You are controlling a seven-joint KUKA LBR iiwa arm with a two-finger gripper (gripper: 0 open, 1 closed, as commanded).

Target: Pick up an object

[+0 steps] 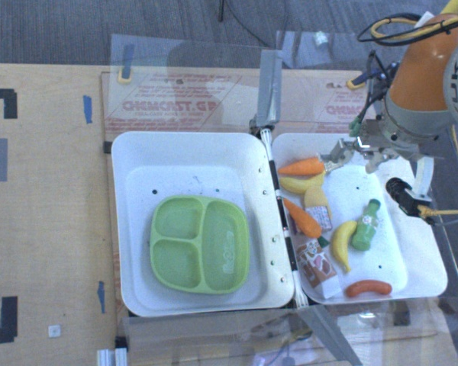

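The right bin (424, 269) holds several toy foods. An orange carrot (301, 166) lies at its far left over a yellow piece (298, 184). A second carrot (302, 219), a pale wedge (316, 197), a yellow banana (342, 242), a green bottle (365, 231), a red sausage (368, 288) and a brown-and-white packet (318, 266) lie further forward. My gripper (356, 156) hangs over the bin's far edge, just right of the first carrot, open, with nothing between its fingers.
In the left bin (130, 166) sits a green divided tray (202, 244). A ridge (278, 227) separates the two bins. A black part with a yellow cable (406, 195) hangs from the arm over the right bin's right side. Wooden bench lies to the left.
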